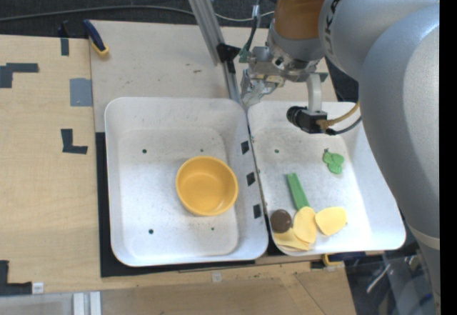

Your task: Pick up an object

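Note:
A yellow bowl [207, 185] stands upright in the left bin [118, 128], near its middle. In the right bin [377, 196] lie a green stick [296, 191], a small green lump [333, 161], a brown round piece [280, 220] and two pale yellow pieces [305, 225] [331, 220] at the front. My gripper [251, 94] hangs over the far end of the divide between the two bins, well behind all these objects. Nothing shows in it.
A slanted metal pole [203, 10] rises just left of the gripper. A black fitting [307, 119] on the arm overhangs the right bin's far end. A blue and yellow clamp [95, 36] lies at the bench's far left. Black clips [250, 178] sit along the divide.

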